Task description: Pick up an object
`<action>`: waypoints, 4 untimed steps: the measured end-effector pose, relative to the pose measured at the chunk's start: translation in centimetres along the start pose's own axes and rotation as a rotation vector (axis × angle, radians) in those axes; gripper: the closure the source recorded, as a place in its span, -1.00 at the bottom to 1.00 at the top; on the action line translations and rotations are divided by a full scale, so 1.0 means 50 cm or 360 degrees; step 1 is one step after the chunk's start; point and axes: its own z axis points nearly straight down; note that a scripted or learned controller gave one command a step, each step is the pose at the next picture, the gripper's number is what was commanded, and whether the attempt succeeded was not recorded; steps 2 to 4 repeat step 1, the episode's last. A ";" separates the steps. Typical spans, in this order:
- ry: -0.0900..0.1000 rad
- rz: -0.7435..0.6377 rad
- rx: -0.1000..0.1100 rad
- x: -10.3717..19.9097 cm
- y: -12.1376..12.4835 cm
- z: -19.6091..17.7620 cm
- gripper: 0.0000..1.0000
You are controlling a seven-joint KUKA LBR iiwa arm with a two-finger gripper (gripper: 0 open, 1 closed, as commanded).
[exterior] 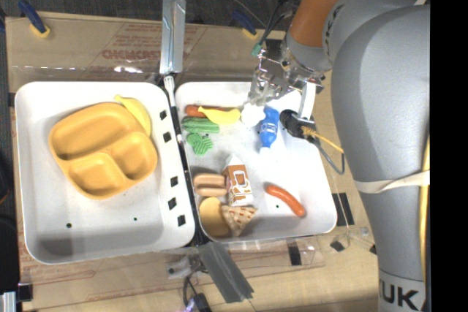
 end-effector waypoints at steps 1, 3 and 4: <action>-0.0003 0.0423 0.0015 0.018 -0.011 0.173 1.00; -0.0003 0.0423 0.0015 0.018 -0.011 0.173 1.00; -0.0003 0.0423 0.0015 0.018 -0.011 0.173 1.00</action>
